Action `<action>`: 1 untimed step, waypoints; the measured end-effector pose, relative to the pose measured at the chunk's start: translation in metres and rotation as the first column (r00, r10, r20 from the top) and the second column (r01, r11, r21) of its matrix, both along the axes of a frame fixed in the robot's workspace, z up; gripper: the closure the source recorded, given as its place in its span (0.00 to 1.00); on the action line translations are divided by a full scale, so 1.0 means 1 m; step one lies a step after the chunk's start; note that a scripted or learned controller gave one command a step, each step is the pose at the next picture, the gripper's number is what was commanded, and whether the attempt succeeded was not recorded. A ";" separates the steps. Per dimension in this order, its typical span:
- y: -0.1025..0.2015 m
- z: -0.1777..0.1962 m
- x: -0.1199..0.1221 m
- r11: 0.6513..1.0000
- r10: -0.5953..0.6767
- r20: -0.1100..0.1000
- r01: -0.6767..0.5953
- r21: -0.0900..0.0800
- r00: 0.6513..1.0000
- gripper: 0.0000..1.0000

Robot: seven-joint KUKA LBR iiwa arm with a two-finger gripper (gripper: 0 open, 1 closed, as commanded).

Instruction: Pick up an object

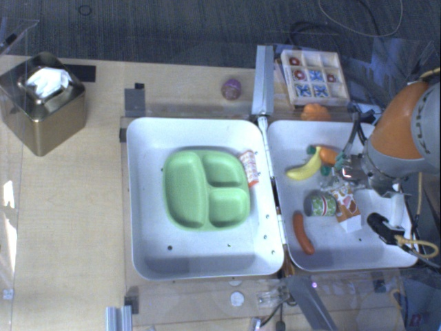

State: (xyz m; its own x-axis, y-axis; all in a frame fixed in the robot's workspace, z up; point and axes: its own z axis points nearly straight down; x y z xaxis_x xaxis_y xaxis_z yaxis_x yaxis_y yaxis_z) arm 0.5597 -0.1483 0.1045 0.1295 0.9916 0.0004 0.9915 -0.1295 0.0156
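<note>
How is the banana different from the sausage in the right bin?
The banana is yellow and curved; the sausage is red-brown and nearly straight. The banana lies toward the far side of the right bin, the sausage near its front edge. Both are elongated and lie flat, untouched.

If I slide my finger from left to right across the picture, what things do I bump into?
Tissue box → green divided plate → small packet → hot dog → gripper over the right bin.

- The two bins (158, 254) look like smooth white plastic, faintly glossy.
- The green divided tray (205, 188) is matt plastic.
- The bench (76, 219) shows pale wood grain.
- The banana (306, 167) and sausage (303, 233) look like shiny plastic.
</note>
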 end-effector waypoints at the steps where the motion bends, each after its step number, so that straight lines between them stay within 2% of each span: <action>1: 0.021 0.084 0.011 1.000 -0.010 -0.008 0.010 0.001 1.000 1.00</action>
